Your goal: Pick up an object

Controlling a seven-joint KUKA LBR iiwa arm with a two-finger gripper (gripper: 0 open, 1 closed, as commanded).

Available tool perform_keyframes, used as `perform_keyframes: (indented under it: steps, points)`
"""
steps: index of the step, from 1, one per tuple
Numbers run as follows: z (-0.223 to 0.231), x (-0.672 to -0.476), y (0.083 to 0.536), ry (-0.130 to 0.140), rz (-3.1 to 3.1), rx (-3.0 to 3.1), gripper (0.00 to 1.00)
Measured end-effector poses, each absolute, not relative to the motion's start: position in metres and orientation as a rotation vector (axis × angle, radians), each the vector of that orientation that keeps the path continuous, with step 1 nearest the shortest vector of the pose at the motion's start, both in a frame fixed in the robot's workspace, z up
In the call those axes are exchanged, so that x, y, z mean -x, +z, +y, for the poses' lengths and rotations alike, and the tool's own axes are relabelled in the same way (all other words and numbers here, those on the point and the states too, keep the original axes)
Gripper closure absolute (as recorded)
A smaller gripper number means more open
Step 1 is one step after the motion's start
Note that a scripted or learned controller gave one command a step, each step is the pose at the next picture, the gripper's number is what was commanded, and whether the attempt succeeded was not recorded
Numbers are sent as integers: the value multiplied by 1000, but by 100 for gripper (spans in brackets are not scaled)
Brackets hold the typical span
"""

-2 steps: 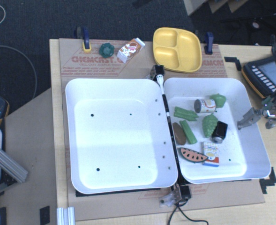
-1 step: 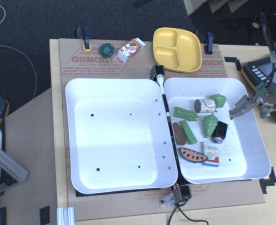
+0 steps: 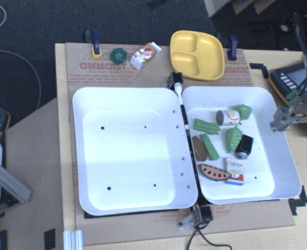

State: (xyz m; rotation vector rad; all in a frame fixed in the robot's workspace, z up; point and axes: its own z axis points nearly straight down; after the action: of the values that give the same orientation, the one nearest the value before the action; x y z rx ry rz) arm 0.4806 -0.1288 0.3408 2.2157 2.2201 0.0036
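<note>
Choosing a target came first, since the right bin (image 3: pixel 283 177) held a small huddle of things and the gripper (image 3: pixel 281 120) sat out at that bin's right rim, well apart from all of them; whether its claw was apart or together could not be told at this size and slant. The best candidate, as a judgement, was the green pod (image 3: pixel 210 146) lying just beside the brown stick (image 3: pixel 199 147), because it was slim enough for a two-finger pinch. Its long axis ran from upper left to lower right in the camera view, nearly parallel to the stick, so a good grasp would set the fingers across that axis, closing on its narrow width near the middle, and would come straight down to avoid nudging the stick or the watermelon slice (image 3: pixel 215 172) below it. A second green pod (image 3: pixel 206 125) lay above, running more left to right, with the little can (image 3: pixel 228 117) just beside its right end. The bumpy green fruit (image 3: pixel 233 138) touched a black item (image 3: pixel 244 145), a poorer choice for a clean pinch. The left bin (image 3: pixel 85 155) and the yellow divided plate (image 3: pixel 197 54) beyond played no part.
</note>
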Motion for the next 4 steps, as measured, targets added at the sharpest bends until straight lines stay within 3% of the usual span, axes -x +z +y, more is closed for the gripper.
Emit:
perform_keyframes:
  steps: [1,2,3,4]
  points:
    - [-75,-481,427,13,2223,-2207,100]
    - [-95,-479,359,-7,2222,-2228,100]
    - [-25,-480,443,15,2226,-2206,100]
    - [52,-480,492,12,2230,-2207,100]
